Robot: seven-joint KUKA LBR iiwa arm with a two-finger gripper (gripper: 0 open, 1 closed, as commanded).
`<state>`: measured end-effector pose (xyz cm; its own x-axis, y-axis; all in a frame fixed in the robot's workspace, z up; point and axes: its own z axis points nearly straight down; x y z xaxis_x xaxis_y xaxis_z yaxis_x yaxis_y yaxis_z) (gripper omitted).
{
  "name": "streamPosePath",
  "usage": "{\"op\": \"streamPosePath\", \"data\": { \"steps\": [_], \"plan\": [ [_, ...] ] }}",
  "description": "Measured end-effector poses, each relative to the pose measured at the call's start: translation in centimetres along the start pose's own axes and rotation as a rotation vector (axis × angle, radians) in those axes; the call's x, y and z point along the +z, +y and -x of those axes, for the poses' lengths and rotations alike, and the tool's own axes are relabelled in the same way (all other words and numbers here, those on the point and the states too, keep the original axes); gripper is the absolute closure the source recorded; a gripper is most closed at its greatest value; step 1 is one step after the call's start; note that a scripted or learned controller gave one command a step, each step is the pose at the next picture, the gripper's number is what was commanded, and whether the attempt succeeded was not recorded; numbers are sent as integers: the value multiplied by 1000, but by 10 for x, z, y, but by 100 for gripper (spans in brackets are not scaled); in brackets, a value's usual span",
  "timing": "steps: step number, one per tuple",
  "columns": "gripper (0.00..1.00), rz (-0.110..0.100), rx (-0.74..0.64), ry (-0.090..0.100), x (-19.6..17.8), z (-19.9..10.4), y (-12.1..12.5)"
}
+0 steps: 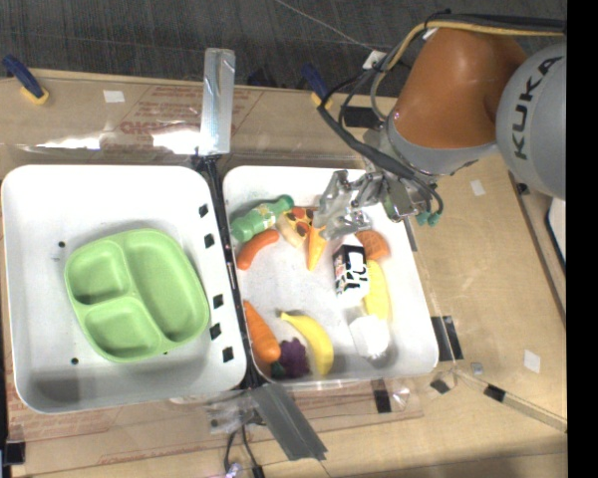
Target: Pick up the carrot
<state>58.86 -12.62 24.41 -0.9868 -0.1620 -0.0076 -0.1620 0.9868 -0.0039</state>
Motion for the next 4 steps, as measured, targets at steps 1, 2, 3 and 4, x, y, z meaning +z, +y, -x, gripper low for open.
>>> {"op": "streamPosePath", "data": {
  "steps": [1,2,3,4],
  "plan": [
    [100,6,-44,10,42,-80,23],
    [100,9,-124,15,148,-89,-53],
    [100,-3,-279,-2,17,-80,-73],
    [100,2,-386,0,133,-95,-68]
  ]
}}
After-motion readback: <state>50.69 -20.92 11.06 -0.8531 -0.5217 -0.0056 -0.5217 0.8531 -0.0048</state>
